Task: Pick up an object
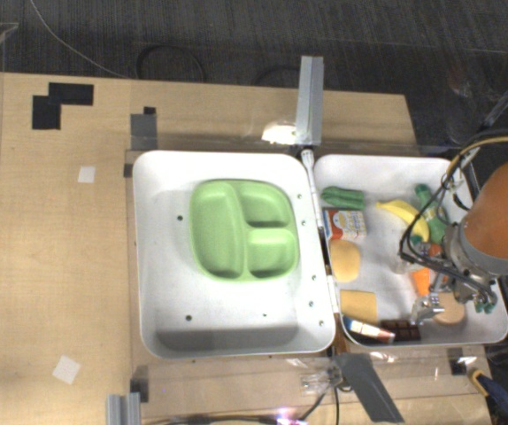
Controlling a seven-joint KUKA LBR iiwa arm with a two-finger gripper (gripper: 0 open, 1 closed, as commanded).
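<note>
Left bin [161, 237]: holds a green divided tray [241, 228], lying flat near its middle.
Right bin [373, 171]: crowded with toy food; banana [399, 211], green packet [342, 197], small printed carton [345, 226], tan round piece [346, 260], yellow block [359, 305], dark bar [387, 330] along the near wall.
Arm [502, 220]: reaches in from the right, low over the right bin's near corner.
Gripper [431, 308]: down among an orange piece [421, 282] and a tan disc [450, 313]; jaw state cannot be told, and no object is seen between them.
Candidate object: the orange piece or tan disc, just beside the gripper.
Risk: tight clutter near the wall; closing may nudge neighbours or pinch nothing, and a flat disc may slip.
</note>
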